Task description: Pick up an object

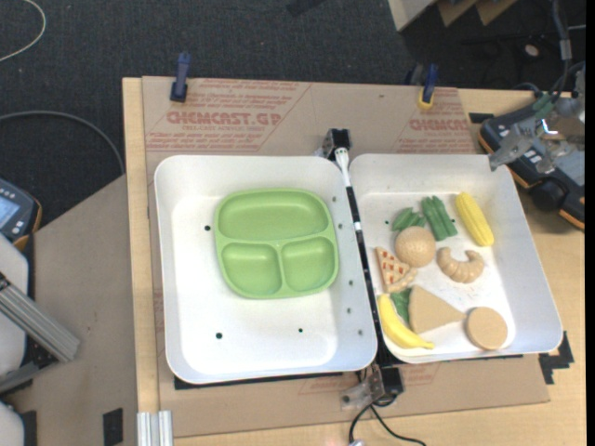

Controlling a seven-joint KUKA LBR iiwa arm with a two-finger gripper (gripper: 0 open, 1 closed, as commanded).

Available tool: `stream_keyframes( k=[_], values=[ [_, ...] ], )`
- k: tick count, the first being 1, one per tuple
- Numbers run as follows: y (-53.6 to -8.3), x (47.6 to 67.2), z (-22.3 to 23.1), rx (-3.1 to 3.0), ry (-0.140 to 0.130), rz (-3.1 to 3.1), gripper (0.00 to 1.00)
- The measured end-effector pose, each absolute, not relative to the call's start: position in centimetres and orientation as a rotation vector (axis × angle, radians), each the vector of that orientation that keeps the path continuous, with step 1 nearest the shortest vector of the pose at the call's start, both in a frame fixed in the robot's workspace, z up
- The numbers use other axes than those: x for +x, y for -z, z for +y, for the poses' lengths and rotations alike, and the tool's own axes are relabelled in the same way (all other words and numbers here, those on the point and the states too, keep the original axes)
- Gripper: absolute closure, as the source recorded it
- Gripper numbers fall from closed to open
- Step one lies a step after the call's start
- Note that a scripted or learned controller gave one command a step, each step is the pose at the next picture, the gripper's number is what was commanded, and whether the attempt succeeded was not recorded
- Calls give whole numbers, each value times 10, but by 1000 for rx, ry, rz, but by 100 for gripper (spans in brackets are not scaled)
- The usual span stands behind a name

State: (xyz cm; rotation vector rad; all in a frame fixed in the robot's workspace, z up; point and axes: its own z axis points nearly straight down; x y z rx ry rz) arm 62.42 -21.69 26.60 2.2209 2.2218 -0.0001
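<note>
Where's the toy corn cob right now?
The corn cob lies in the right bin, near its far right corner, just right of the green beans and above the croissant.

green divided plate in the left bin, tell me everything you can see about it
The green divided plate is a light green, smooth, plastic-looking tray with rounded corners. It has three compartments: one wide one along the far side and two smaller ones along the near side, all bare. It lies flat and upright in the left bin, toward its far right part, resting on the bin's white floor. No toy food touches it.
</note>
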Motion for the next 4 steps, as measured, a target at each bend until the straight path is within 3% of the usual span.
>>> stream_keyframes(
  k=[1,2,3,4],
  values=[
    [-86,557,-188,2236,13,2233,0],
    [-114,499,-102,2221,-1,2233,0],
    [-189,480,33,2204,-15,2237,0],
    [-195,480,24,2220,-3,2219,100]
  ],
)
